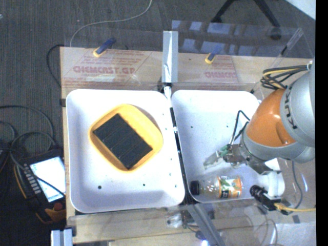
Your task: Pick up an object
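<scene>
Where bottle hugs bin front rim, pincer just above.

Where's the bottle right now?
The bottle lies on its side along the near edge of the right bin, just below the pincer.
</scene>
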`<state>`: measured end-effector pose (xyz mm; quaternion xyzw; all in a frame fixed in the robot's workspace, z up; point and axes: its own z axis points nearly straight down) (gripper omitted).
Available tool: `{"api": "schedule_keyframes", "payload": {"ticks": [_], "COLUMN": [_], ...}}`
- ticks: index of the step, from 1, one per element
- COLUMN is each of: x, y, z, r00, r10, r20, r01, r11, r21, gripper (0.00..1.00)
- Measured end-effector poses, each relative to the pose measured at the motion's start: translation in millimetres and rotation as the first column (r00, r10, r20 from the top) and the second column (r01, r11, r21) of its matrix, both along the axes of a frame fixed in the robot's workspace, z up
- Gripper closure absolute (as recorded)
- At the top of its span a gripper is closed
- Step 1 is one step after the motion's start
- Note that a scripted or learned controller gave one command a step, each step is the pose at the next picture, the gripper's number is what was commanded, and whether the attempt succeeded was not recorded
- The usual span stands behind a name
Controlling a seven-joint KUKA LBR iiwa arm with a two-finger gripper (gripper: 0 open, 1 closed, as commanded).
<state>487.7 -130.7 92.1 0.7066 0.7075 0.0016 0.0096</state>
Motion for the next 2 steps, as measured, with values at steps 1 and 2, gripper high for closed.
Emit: {"api": "schedule_keyframes", "payload": {"ticks": [1, 2], "x": [-5, 0], "y": [-58, -14], "z": [15, 0], "r00": [0.975, 1.0], "r10": [-0.221, 0.019], "r20": [-0.018, -0.001], "r01": [0.221, -0.019], "r11": [0.975, 1.0], "r21": [0.009, -0.001], "gripper": [0.0, 0.0]}}
